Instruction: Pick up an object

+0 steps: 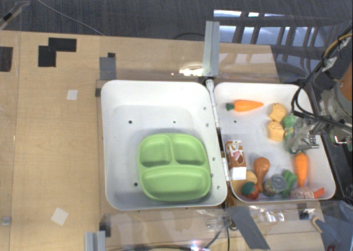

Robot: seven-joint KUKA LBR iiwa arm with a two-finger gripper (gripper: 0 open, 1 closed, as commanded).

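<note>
We saw the pale wooden tabletop (49,150) carrying two shallow white plastic bins side by side. The left bin (118,112) held a light-green three-compartment plastic plate (174,167). The right bin (259,120) held a jumble of toy food, and the metal pincer (299,140) hung low near its right wall; whether it was open or closed we could not tell.

Just beside and below the pincer lay a small orange plastic carrot (301,168), upright along the wall, the likeliest pick. We judged it light, rigid and smooth, so apt to slip; across its thicker upper half seemed the best hold. A second orange carrot with a green top (245,105) lay crosswise at the far end, with two yellow lumpy pieces (277,121) between.
</note>
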